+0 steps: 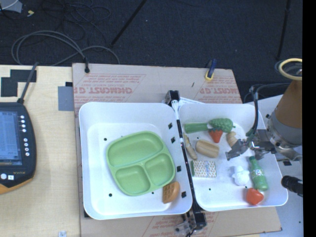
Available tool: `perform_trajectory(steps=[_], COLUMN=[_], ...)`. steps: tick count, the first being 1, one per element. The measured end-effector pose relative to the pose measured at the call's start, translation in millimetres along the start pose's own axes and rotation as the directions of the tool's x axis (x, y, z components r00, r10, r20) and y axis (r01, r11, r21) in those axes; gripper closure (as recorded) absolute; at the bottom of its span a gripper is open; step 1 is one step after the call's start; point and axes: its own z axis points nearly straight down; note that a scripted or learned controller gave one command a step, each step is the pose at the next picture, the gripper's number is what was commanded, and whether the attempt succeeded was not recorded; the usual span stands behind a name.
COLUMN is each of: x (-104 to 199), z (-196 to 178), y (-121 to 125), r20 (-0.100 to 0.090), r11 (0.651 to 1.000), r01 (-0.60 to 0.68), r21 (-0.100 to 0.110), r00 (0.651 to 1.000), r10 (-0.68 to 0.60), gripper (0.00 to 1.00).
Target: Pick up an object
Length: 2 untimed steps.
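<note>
stage: approach, pick not yet done | end effector point(239, 150) low over right bin point(232, 207), near bread roll point(207, 148) & green bottle point(257, 173); open/closed cannot tell, nothing seen in its hold | objs all lie in bins: broccoli point(220, 125), tomato point(254, 196); green tray point(140, 162) in left bin | left: grasp + lift

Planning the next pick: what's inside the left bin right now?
The left bin holds a green divided tray and, off its lower right corner, a small bread roll. The tray's compartments look bare. Whatever lies under the tray is covered.
</note>
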Motion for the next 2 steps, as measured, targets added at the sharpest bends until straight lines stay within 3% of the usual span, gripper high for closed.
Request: perform_trajectory(steps=[1, 2], x=[-1, 64], z=[-8, 19], y=[0, -23], r20=[-0.002, -0.002], r11=[1.0, 1.0], r01=[0.0, 0.004], r21=[0.005, 0.004], r00=[1.0, 1.0], r10=[0.0, -0.004], gripper=[1.0, 1.0])
